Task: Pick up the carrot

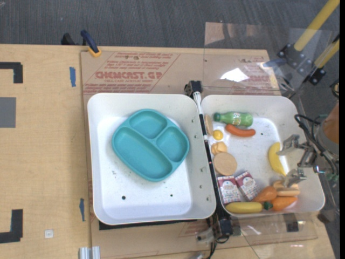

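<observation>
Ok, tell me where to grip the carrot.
Grip the carrot at its thick middle, from straight above, closing across its width. It lies flat along the bin's near wall, neighbours crowding one end, so sides are blocked.

The light wooden tabletop carries a flat brown cardboard sheet with red print. Two shallow white plastic bins sit side by side on that sheet, touching: the left bin and the right bin. Blue tape strips mark the tabletop.
</observation>
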`<state>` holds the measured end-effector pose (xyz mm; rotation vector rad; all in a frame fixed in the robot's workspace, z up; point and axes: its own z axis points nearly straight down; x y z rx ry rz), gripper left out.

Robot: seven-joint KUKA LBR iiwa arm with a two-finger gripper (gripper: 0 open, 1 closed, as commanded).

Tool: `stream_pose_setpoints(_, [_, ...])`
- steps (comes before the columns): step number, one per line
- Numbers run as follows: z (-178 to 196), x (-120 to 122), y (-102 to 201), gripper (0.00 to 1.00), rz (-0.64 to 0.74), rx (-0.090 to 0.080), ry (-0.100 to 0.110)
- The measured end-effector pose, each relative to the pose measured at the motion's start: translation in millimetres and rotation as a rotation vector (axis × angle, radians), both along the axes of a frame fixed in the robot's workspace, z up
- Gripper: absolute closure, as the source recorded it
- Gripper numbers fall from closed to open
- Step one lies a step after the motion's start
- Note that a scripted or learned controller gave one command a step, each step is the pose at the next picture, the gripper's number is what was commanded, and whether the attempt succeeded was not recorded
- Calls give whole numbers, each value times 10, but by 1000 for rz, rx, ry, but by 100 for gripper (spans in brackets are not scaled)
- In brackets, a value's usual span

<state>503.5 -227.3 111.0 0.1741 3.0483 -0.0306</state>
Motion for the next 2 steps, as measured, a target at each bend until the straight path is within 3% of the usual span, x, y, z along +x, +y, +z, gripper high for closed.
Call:
stream_pose_setpoints(1, [2033, 130, 33, 0, -45, 20, 64])
stream_pose_setpoints(2, [3018, -210, 33, 0, 242, 6, 71])
